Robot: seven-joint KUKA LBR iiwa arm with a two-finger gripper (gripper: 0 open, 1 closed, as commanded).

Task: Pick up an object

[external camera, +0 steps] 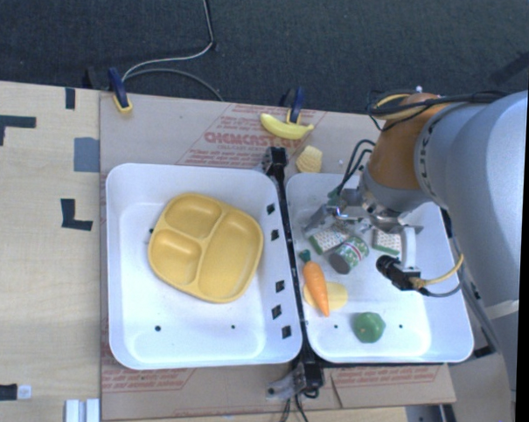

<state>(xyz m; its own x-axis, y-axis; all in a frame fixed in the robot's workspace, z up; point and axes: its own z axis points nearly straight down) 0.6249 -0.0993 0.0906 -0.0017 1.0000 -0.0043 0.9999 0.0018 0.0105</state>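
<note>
Overhead and slanted, one camera looks down on a bench [36, 239] carrying two shallow white bins side by side. At 9 o'clock the left bin [124, 331] holds a yellow divided plate [206, 247], lying flat. At 3 o'clock the right bin [443, 332] holds small toy foods: an orange carrot [316, 287] lying against a pale yellow piece [335, 296] near the bin's left wall, a green pepper [369, 326] toward 5 o'clock, and a few green-and-white packets [326, 242] near the bin's centre. Outside the bins, at 12 o'clock, a yellow banana [286, 126] and a small yellow block [310, 159] rest on the cardboard. The grey arm [476, 171] reaches in from 3 o'clock, and its tool [347, 216] hangs just over the packets; whether its fingers stand apart or together cannot be told, and nothing is seen between them
</note>
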